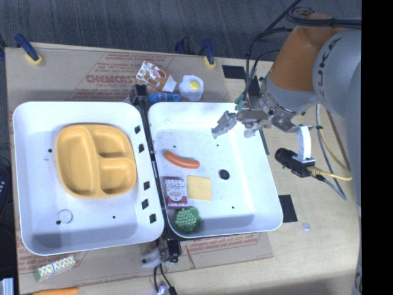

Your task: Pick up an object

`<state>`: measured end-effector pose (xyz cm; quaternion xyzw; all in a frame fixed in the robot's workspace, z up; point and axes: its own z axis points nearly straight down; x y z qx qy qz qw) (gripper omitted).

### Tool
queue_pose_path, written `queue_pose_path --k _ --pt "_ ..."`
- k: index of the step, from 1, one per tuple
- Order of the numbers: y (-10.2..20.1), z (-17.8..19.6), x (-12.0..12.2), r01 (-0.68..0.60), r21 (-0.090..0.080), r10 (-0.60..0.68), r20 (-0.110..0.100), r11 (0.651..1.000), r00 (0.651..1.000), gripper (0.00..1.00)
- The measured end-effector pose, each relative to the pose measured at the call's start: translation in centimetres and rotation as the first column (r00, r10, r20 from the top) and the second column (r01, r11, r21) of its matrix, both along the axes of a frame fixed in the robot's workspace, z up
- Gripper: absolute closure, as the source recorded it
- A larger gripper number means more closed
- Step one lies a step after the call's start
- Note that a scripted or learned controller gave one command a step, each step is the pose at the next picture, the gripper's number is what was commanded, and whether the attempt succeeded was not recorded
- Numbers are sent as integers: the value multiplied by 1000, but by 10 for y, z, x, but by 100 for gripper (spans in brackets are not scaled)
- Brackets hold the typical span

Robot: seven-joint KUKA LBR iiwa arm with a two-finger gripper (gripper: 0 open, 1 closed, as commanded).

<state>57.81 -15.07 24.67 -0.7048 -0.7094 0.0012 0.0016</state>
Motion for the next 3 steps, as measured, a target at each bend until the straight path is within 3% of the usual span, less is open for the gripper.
queue_pose_path --k 1,2,3 --pt "31 -91 19 -28 0 28 -2 1000 1000 0" --pt "55 -155 21 -178 1 178 -1 984 984 0" --pt "51 -155 -11 -174 1 174 0 985 985 0"
